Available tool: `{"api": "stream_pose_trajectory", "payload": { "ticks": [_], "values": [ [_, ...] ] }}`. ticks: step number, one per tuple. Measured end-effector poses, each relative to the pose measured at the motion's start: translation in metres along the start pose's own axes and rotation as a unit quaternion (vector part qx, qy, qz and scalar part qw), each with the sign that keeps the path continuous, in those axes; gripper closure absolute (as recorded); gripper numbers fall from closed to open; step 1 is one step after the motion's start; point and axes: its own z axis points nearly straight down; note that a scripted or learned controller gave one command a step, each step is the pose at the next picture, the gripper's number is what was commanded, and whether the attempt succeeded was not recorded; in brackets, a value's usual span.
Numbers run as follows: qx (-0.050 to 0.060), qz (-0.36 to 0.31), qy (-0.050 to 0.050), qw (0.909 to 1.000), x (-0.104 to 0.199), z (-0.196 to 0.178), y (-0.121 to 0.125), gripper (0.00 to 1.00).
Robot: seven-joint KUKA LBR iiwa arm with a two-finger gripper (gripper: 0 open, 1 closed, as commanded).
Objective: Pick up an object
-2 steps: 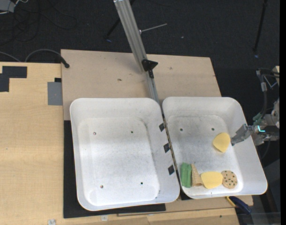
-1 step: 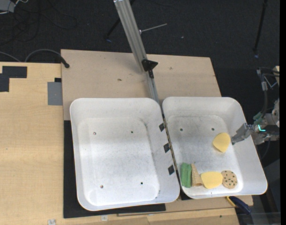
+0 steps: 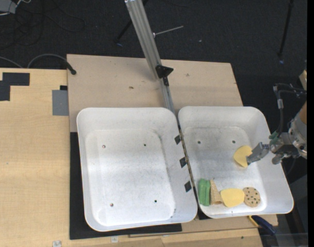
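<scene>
My gripper (image 3: 266, 156) reaches in over the right edge of the right bin (image 3: 218, 116). It is open, with nothing between its two fingers. The left finger (image 3: 255, 153) touches or nearly touches a small yellow piece (image 3: 242, 156) lying just to its left on the bin floor. Along the bin's front wall lie a green piece (image 3: 203, 192), a tan cracker-like piece (image 3: 215, 192), a second yellow piece (image 3: 232, 197) and a round chocolate-chip cookie (image 3: 252, 196), all in a row and well below the gripper.
The left bin (image 3: 126, 169) sits beside the right one, with black clips (image 3: 182, 162) along their shared wall. A slanted aluminium bar (image 3: 146, 40) rises behind the bins. Cables hang at the far right, near the arm.
</scene>
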Motion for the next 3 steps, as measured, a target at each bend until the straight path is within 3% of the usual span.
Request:
{"api": "stream_pose_trajectory", "payload": {
  "ticks": [2,3],
  "values": [
    [0.000,0.000,0.000,1.0000,0.004,0.117,-0.007,0.00],
    [-0.001,0.003,0.000,1.0000,0.002,0.104,-0.007,1.00]
  ]
}}
